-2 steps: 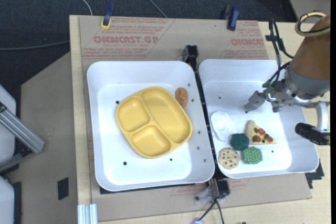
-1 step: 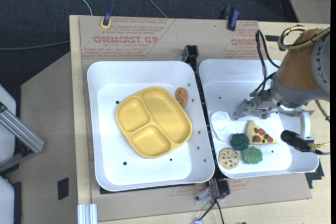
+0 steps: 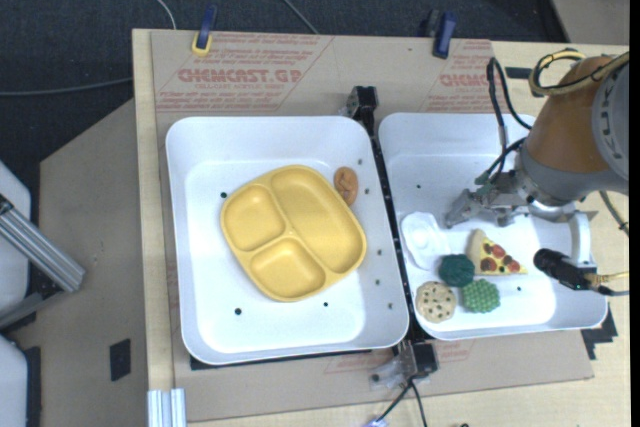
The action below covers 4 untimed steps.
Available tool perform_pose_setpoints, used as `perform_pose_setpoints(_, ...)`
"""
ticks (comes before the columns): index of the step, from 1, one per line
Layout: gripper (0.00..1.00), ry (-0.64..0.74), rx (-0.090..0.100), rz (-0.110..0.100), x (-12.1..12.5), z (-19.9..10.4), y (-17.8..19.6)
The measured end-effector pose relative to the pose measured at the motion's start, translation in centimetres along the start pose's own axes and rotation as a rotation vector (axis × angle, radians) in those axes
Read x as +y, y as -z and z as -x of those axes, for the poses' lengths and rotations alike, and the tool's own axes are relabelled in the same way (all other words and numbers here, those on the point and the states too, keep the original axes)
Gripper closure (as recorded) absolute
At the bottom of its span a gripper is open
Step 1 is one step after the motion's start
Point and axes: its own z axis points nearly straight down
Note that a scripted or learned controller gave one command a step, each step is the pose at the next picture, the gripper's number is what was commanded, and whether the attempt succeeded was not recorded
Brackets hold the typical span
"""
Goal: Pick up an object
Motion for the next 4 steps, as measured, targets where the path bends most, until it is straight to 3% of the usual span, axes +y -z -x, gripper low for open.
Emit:
perform_pose_setpoints(1,1.00,0.000,-0.001,0.003,0.1,0.0,1.0)
perform_pose_setpoints(3,1.00,0.002,-0.004,0.011,0.6,0.2,12.8)
perform_pose_setpoints(4,1.00,0.006,0.001,0.002,0.9,-5.8,12.3)
